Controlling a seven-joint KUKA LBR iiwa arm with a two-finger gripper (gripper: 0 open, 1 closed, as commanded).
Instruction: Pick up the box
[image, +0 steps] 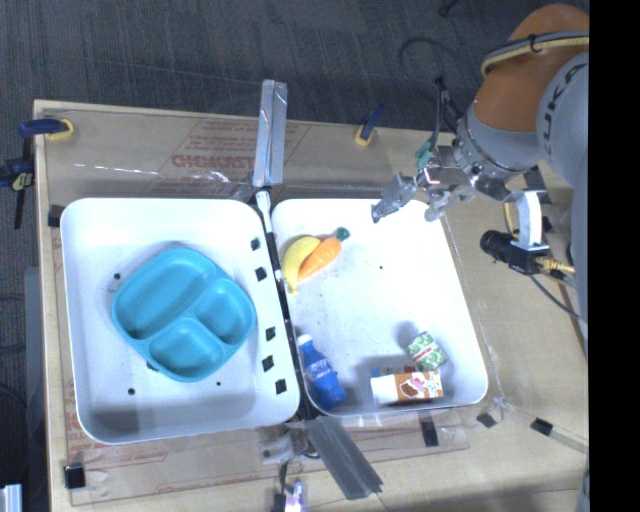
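Red mirrored lettering on the bench is too faint to read; perhaps "KU" on the arm.

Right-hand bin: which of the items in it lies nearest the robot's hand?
The carrot, lying against the banana at the bin's far left end. The blue bottle and two cartons lie at the near end, farther from the hand.
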